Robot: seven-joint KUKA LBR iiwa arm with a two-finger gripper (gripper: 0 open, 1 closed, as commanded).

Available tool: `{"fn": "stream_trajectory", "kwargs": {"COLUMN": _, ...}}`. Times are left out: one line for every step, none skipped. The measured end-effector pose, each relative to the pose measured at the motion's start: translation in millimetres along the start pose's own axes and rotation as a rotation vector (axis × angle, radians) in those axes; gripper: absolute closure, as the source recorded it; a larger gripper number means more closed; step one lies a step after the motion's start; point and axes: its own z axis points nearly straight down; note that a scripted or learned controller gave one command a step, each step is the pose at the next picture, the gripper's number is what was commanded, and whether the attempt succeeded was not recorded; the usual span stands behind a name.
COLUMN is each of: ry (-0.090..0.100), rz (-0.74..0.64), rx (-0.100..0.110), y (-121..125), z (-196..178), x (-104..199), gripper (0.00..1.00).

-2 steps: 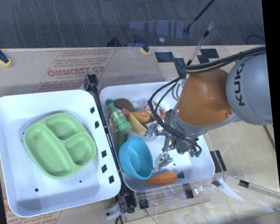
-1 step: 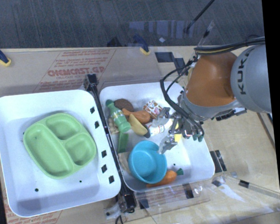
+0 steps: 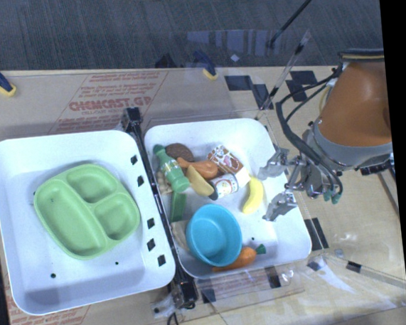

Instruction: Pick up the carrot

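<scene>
The carrot point(image 3: 238, 258) is orange with a green tip and lies along the near wall of the right bin point(image 3: 293, 228), just below the blue bowl point(image 3: 214, 233). My gripper point(image 3: 275, 185) hovers over the right side of that bin, right of the yellow banana point(image 3: 253, 195). Its two fingers point(image 3: 270, 167) stand spread apart with nothing between them. The carrot is down and to the left of the gripper, apart from it.
The right bin also holds a green bottle point(image 3: 173, 175), a small can point(image 3: 227, 186), a patterned packet point(image 3: 225, 159), a brown piece point(image 3: 180, 152) and other toy food. A green divided plate point(image 3: 86, 209) lies in the left bin point(image 3: 22, 283). Cables run from the wrist.
</scene>
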Motion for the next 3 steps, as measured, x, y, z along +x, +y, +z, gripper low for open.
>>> {"fn": "stream_trajectory", "kwargs": {"ry": 0.001, "rz": -0.322, "rx": -0.004, "y": -12.1, "z": 129.0, "x": 14.3, "gripper": 0.00}}
{"fn": "stream_trajectory", "kwargs": {"ry": 0.001, "rz": -0.094, "rx": -0.003, "y": 63.8, "z": 143.9, "x": 13.9, "gripper": 0.00}}
{"fn": "stream_trajectory", "kwargs": {"ry": 0.002, "rz": 0.009, "rx": -0.009, "y": 130.2, "z": 41.3, "x": 41.2, "gripper": 0.00}}
